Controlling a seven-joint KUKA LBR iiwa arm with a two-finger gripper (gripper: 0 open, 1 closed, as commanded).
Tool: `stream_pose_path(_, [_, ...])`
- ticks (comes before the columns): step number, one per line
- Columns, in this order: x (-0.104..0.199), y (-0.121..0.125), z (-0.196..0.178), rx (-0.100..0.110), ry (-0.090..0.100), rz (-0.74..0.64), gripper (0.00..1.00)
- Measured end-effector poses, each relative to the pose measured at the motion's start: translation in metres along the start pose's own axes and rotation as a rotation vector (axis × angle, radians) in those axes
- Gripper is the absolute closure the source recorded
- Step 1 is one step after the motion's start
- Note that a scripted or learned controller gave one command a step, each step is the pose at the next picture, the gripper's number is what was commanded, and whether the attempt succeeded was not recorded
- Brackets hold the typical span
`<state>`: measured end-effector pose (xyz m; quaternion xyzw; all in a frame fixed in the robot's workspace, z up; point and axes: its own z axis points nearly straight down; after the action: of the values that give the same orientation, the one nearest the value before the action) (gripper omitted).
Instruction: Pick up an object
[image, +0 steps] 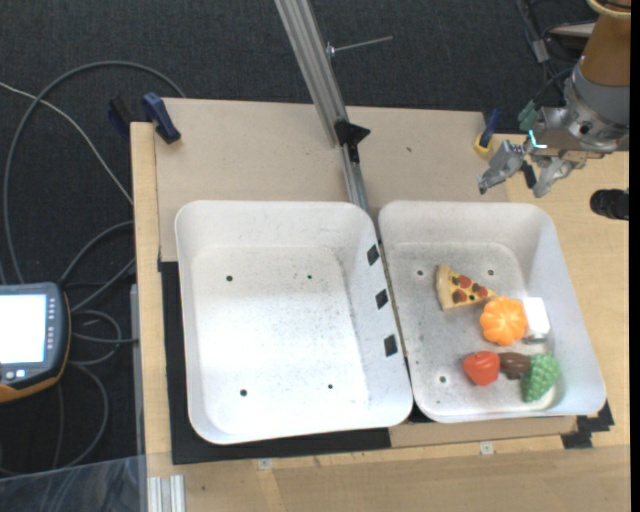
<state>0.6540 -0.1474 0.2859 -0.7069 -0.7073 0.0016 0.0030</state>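
Camera view, arm (605, 60) cropped, end effector (520, 172) unclear

Slanted overhead view of both bins (200, 225)

Pretty even, bright light here, we'd say it comes from overhead since shadows are short and soft. The two white bins, the near one (560, 290) just below the gripper (522, 172) and the far one (210, 240) well off to its left, look close to blown out on their rims, but we see no hard glare spot. The toys below the gripper cast faint smudgy shadows. The gripper itself looks a bit soft, the bin speckles are fairly crisp. The dark carpet (60, 40) far left of the gripper stays murky, with little detail.
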Motion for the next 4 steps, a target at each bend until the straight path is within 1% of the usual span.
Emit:
stream_pose_path(1, [0.0,0.001,-0.003,-0.005,-0.002,-0.001,0.0])
stream_pose_path(2, [-0.004,-0.003,0.059,0.001,-0.001,0.001,0.0])
stream_pose_path(3, [0.0,-0.004,0.122,0.002,0.0,0.0,0.0])
stream_pose_path(4, [0.006,-0.009,0.168,0.001,0.0,0.001,0.0])
